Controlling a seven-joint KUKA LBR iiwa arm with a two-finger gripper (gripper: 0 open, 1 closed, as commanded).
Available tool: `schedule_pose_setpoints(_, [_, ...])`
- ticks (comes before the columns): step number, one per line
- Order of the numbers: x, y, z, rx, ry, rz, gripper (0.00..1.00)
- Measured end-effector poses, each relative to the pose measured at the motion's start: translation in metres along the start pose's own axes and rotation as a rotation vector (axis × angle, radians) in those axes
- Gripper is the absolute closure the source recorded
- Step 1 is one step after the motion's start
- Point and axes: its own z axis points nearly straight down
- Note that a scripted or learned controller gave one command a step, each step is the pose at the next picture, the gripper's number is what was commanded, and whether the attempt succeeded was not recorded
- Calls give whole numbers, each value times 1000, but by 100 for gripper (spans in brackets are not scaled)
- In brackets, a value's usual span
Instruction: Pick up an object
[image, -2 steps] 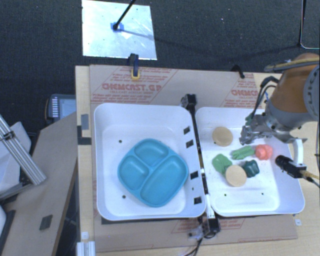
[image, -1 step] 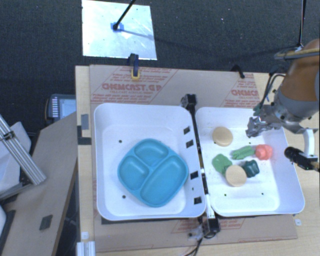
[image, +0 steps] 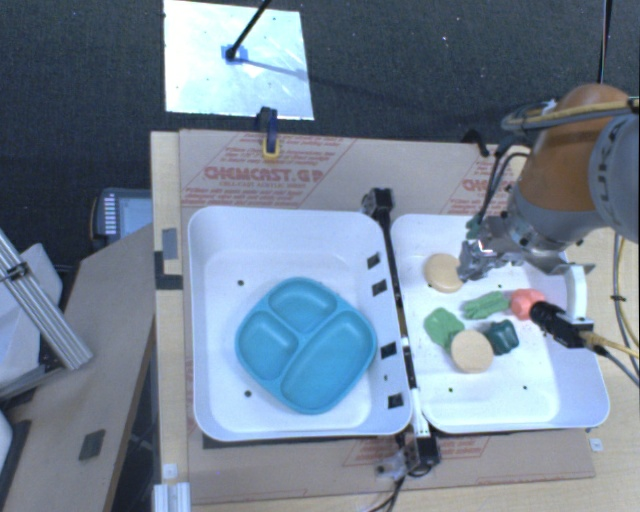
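Note:
The right bin (image: 520, 400) holds several small things: a tan round piece (image: 441, 272) at the upper left, a green block (image: 442, 326), a light green long piece (image: 487, 303), a red piece (image: 524, 300), a teal piece (image: 503, 335) and a tan disc (image: 471, 351). My gripper (image: 475, 261) hangs just right of the upper tan round piece, close above the bin floor. Nothing shows between its fingers.
The left bin (image: 220, 250) holds a blue divided plate (image: 305, 343). A black divider with clips (image: 388, 300) runs between the bins. Bare floor lies in the front part of the right bin. A yellow clamp (image: 270, 140) sits at the bench's back edge.

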Motion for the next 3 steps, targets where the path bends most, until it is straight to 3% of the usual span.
schedule_pose_setpoints(3, [159,-25,-33,0,1,-2,100])
